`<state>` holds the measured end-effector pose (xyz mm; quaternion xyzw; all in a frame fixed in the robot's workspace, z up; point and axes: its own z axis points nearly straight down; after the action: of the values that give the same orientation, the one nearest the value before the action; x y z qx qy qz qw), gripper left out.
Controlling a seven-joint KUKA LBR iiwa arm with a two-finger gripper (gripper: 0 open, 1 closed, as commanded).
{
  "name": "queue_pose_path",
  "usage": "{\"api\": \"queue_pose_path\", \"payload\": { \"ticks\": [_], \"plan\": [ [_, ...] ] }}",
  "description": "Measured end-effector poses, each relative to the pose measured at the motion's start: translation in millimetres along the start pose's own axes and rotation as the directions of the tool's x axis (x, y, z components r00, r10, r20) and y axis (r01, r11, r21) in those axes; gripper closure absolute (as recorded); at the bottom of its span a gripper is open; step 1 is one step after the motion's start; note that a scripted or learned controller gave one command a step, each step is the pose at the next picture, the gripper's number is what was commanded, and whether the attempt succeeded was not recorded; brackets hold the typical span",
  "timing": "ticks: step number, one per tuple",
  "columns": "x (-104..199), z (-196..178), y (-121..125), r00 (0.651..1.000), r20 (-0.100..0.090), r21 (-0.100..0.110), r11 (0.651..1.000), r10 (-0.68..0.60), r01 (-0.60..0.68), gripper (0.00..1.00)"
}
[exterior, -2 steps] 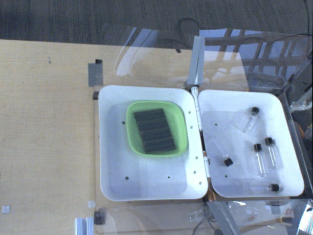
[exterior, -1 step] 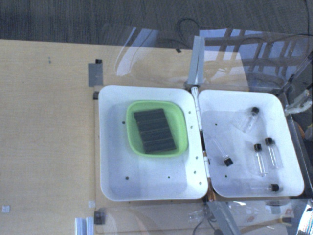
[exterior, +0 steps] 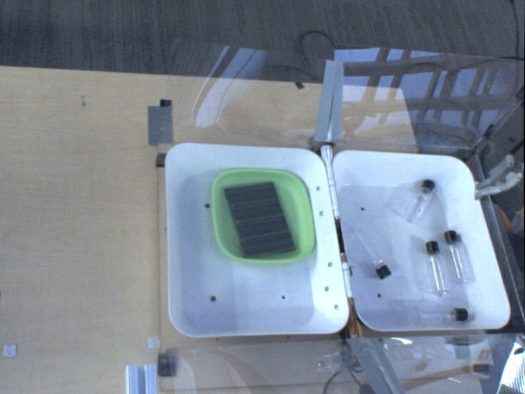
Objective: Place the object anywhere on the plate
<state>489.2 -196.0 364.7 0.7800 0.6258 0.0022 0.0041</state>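
A light green square plate [exterior: 220, 220] lies in the left bin [exterior: 189, 286], toward its back half. On the middle of the plate rests a dark grey ridged rectangular block [exterior: 259, 220], lying flat and turned slightly off square. Several clear glass vials with black caps lie scattered in the right bin [exterior: 492, 302]; among them, one vial [exterior: 415, 202] sits near the back, one vial [exterior: 371, 258] near the left wall, and one vial [exterior: 456, 259] toward the right.
A grey metal post [exterior: 330, 109] stands behind the seam between the bins. A small grey bracket [exterior: 161, 123] sits on the wooden bench left of the left bin. Pale cabling [exterior: 500, 179] hangs at the right bin's far right corner.
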Motion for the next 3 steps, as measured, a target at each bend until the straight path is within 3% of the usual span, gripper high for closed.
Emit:
{"api": "queue_pose_path", "payload": {
  "ticks": [1, 2, 3],
  "plan": [
    [-3, -10, 0, 0.979, 0.000, 0.000, 0.979, -0.204, 0.204, 0.00],
    [-3, -12, 0, 0.893, 0.000, 0.000, 0.893, -0.450, 0.450, 0.00],
    [-10, -35, 2, 0.731, 0.002, -0.002, 0.731, -0.683, 0.683, 0.00]
  ]
}}
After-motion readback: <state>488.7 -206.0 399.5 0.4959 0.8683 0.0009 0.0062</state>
